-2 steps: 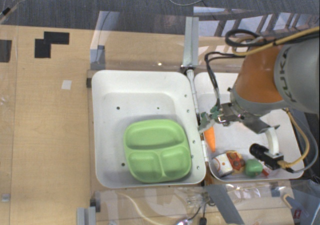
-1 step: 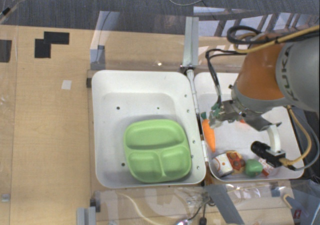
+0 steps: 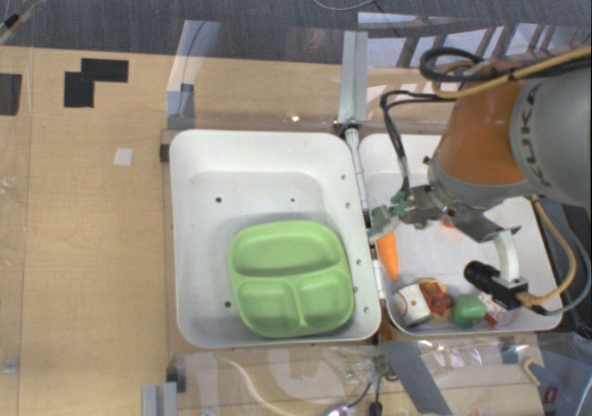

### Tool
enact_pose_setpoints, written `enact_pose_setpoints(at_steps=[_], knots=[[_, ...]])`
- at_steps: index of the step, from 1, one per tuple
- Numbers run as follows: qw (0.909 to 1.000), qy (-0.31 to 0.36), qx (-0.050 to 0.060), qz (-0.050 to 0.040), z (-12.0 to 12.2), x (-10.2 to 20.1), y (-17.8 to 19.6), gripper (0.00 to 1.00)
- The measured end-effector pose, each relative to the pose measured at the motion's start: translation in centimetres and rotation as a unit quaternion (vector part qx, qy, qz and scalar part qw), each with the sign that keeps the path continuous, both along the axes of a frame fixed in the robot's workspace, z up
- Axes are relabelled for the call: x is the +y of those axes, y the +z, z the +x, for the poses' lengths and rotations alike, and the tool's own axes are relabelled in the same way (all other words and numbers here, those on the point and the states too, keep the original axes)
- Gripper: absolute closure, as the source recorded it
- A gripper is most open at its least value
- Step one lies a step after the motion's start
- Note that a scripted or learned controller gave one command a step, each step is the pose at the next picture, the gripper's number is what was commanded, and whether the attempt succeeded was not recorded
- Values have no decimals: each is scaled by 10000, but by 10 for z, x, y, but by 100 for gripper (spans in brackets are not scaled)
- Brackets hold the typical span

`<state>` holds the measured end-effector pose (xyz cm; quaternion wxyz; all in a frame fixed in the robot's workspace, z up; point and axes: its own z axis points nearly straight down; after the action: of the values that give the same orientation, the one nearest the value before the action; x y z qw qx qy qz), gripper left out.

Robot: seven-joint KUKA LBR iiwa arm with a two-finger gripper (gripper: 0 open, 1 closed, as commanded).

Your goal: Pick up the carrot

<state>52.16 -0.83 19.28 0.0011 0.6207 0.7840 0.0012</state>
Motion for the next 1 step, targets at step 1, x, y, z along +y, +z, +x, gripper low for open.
enact_pose_setpoints(at_steps=[1], knots=[[9962,873,15,-2,-18,24,-10,0]])
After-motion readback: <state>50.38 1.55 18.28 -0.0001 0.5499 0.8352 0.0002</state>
